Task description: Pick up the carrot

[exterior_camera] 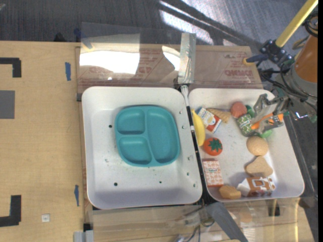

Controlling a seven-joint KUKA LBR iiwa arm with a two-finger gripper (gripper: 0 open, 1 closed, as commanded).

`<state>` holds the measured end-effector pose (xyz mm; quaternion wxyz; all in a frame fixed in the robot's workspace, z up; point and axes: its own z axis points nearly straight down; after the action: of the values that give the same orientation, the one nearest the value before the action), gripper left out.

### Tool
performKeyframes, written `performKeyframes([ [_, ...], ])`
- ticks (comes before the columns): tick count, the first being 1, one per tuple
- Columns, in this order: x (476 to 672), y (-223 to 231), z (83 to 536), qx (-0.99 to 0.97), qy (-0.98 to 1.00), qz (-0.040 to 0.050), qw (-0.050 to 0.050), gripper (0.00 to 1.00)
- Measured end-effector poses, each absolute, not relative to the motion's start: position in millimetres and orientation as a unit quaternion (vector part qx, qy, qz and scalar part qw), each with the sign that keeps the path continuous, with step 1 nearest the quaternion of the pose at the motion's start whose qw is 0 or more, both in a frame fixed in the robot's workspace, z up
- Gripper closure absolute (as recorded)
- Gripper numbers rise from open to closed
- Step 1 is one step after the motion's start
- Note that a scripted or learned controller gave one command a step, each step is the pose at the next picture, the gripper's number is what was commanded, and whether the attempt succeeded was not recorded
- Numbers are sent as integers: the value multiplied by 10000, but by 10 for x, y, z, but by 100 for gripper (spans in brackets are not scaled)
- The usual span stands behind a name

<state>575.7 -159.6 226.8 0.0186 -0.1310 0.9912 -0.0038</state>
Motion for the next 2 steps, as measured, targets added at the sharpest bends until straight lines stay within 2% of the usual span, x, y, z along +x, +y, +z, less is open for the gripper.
performKeyframes([
  [1, 5246, -1488, 1380, -558, 9984, 12, -8, 100],
  [2, 5002, -1961, 1731, -2142, 9768, -22, 38, 100],
])
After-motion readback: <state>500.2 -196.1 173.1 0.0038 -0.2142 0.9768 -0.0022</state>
